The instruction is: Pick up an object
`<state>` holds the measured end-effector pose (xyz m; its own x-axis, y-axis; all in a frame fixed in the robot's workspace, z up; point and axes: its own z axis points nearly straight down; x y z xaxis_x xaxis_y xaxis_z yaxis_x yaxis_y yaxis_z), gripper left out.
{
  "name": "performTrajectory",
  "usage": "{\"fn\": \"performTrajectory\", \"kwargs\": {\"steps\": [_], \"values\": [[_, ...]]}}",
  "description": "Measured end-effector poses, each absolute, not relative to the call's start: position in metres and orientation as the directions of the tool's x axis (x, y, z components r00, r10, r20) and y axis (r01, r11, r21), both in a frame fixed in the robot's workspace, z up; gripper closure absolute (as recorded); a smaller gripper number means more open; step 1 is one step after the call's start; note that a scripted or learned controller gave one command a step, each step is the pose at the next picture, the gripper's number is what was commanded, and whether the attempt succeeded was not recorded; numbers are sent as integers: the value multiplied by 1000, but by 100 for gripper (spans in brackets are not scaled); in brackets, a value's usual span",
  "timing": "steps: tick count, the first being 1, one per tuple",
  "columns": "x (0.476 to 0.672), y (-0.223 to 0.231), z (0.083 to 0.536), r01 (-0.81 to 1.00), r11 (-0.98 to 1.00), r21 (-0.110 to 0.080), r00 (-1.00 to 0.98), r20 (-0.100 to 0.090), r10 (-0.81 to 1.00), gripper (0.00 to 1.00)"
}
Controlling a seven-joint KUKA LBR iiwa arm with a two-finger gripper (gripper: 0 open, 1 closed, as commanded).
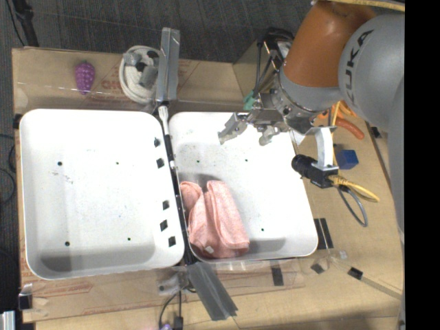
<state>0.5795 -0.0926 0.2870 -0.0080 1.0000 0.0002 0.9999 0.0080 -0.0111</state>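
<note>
A pink cloth [216,218] lies bunched in the right bin [289,205], against its near-left corner beside the divider wall. The left bin [89,191] sits alongside. Farther back, over the right bin's far edge, the gripper [249,133] hangs with fingers spread (nothing between them), well apart from the cloth.
</note>
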Motion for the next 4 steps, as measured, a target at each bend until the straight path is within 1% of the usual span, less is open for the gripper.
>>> {"fn": "performTrajectory", "kwargs": {"steps": [1, 2, 3, 4], "values": [[570, -116, 160, 991, 133, -12, -133, 3, 991, 0], [557, -133, 88, 975, 224, -6, -224, 3, 975, 0], [557, -133, 95, 973, 229, -12, -228, 6, 974, 100], [558, -85, 220, 968, 249, -1, -249, 0, 968, 100]]}}
